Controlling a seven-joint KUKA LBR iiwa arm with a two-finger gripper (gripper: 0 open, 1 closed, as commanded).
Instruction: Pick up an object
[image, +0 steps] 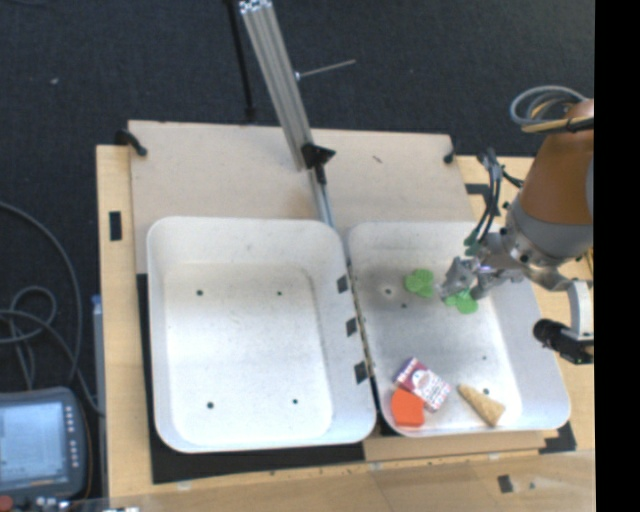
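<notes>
My gripper (466, 277) hangs over the upper middle of the right bin (520, 340), reaching in from the right. A small green piece (464, 302) lies right under its tip, partly covered by it. A second green piece (419, 283) sits just to the left, apart from the gripper. Near the bin's front edge lie a red-and-white packet (422, 384), an orange block (406, 408) and a tan wedge (484, 403).
The left bin (250, 330) stands beside the right one, with a raised rim between them. A slanted metal pole (285, 90) rises behind the bins. Cables and a grey box lie off the bench's left side.
</notes>
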